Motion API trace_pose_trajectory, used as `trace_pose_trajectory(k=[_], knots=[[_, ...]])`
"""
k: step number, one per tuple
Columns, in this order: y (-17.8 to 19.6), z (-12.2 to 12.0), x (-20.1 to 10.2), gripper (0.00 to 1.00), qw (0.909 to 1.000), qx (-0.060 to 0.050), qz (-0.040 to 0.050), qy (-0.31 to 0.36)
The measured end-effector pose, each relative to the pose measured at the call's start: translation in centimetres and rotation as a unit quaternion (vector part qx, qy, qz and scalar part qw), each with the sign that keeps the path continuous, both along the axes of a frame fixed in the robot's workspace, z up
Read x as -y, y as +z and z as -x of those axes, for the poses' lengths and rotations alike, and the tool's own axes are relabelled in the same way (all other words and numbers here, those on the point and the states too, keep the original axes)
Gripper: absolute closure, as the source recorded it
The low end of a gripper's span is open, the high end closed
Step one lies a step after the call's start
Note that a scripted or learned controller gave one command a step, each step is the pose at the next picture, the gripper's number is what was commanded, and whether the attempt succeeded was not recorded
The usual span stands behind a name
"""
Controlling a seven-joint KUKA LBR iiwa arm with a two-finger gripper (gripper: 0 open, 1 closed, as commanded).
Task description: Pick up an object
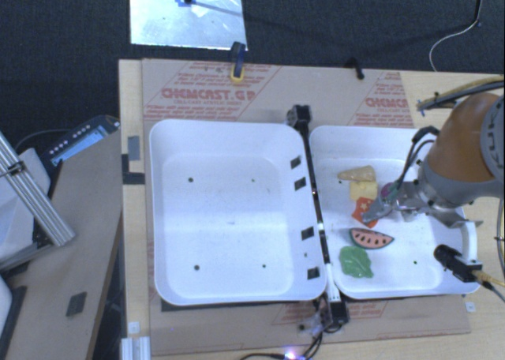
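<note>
Low over right bin [410,287], end effector [384,207] beside red object [363,210]; finger state unreadable.

From where I work, the protective sheet [268,90] under my bins reads "CHEMCAST GP" in red at eleven and one o'clock.

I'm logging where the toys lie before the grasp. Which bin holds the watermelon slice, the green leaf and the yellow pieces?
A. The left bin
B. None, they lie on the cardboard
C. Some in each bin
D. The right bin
D. The watermelon slice, green leaf and yellow pieces all lie inside the right bin, close to the gripper.
</note>
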State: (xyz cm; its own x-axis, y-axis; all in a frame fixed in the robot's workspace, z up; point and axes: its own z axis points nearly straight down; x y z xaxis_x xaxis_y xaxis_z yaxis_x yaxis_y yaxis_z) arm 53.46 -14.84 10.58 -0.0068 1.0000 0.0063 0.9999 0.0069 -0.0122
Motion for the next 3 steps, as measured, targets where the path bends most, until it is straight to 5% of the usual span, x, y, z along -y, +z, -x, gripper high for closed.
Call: trace_pose_trajectory(k=[1, 2, 3], knots=[[-2.1, -5.7, -2.1, 0.00, 0.9999, 0.010, 0.0034, 0.001], [-0.9, -5.5, -2.0, 1.00, 0.9999, 0.010, 0.0032, -0.001], [-2.3, 2.1, -4.1, 1.00, 1.0000, 0.003, 0.0018, -0.003]])
